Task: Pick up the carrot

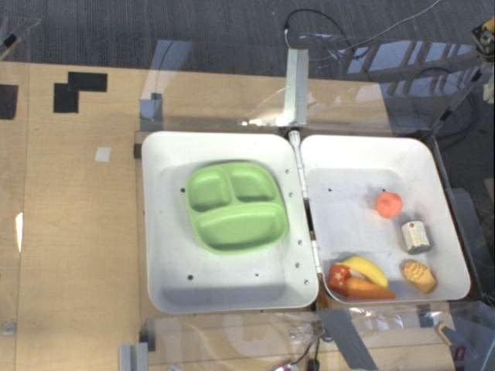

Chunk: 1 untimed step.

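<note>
Two shallow white bins sit side by side on a pale wooden bench point(69, 230), seen from above at a slant. The carrot point(370, 289), orange and lying on its side, rests in the right bin point(348, 161) along the front wall, near the front-left corner. A yellow banana point(365, 270) lies just behind it and touches it. A small red item point(338, 275), too small to name, sits at the carrot's left end, pressed into the corner.

Further right along the same front wall is a lumpy yellow-brown item point(418, 275), apart from the carrot. Behind that stands a small labelled can point(415, 236), tilted slightly. A round red-orange fruit point(389, 203) sits alone near the middle of the bin's right half, well apart from the carrot.

The left bin point(155, 207) holds a green divided plate point(236, 207) lying flat near its centre, with two small compartments at the back and one long one at the front.

A grey metal post point(297, 83) lies on the bench behind the seam where the two bins meet. A black cable point(371, 37) runs across the dark floor beyond the bench. Black block-shaped marks point(77, 90) sit on the bench top at the far left.

The state of the gripper, how far open it is and whether it has hold of anything, cannot be told from this view.
</note>
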{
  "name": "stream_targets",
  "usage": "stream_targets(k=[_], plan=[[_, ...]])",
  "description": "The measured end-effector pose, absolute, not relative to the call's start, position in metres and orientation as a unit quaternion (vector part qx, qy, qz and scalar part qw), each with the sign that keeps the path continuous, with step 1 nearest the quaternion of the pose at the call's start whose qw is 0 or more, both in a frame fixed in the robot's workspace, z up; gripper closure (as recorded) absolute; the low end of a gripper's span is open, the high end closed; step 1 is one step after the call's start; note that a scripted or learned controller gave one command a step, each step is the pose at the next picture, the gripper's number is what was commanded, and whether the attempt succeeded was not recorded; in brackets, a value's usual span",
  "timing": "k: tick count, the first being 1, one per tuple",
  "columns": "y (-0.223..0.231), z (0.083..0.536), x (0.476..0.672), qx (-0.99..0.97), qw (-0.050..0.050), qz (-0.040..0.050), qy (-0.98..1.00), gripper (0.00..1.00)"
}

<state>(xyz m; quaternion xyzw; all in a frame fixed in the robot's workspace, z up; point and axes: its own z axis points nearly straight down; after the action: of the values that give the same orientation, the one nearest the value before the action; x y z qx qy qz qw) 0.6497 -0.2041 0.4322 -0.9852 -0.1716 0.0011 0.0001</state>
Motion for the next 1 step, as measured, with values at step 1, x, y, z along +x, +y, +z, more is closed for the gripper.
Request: stream_targets(k=[1], plan=[[-0.2050, 0.4107, 0.6263, -0.989, 0.001, 0.0016, -0.147, 1.00]])
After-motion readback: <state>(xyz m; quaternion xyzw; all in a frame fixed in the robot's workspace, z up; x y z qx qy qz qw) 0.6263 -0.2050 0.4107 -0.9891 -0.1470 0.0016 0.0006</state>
